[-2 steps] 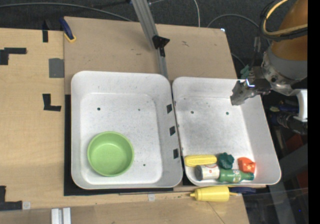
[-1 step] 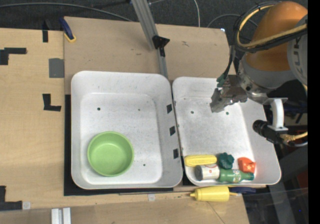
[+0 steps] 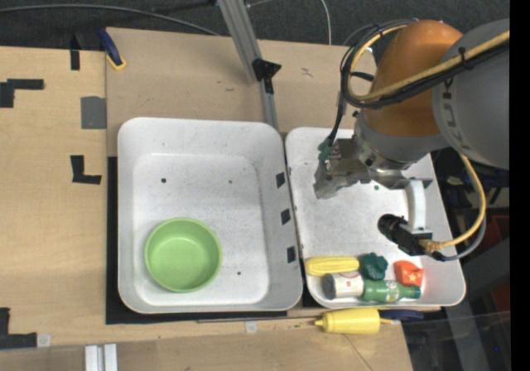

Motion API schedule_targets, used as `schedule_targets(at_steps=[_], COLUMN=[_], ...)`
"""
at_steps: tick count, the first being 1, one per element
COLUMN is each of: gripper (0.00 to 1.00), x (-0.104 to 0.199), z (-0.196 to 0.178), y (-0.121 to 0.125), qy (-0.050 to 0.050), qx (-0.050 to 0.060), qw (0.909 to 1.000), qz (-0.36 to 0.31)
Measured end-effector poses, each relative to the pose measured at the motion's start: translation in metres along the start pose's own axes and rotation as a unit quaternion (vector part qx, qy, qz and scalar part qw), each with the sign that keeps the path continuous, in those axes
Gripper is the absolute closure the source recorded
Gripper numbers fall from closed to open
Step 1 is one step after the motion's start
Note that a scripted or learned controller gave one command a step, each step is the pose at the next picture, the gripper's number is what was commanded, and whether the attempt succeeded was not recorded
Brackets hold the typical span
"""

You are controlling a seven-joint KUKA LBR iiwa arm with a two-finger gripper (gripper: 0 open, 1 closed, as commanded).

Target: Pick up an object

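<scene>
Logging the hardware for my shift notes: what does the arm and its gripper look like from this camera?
The arm is grey with a glossy orange band above the wrist. Black and yellow cables loop around it. The gripper is a grey metal block with a small green part at its top.

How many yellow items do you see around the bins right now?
2. A corn cob lies in the right bin near its front edge; a yellow bottle lies on the bench just outside that bin. The arm may hide others.
</scene>
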State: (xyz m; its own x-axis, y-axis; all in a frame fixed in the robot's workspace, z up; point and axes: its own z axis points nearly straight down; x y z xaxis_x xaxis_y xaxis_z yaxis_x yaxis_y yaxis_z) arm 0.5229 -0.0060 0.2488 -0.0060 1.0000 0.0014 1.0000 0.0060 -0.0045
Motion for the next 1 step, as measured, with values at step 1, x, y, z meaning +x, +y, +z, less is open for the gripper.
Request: schedule_targets(at_steps=[1], gripper=[1.00], x=[0.0585], z=[0.0020], y=[-0.0134], qy=[0.000], qx=[0.000], qw=[1.0000], qz=[-0.001])
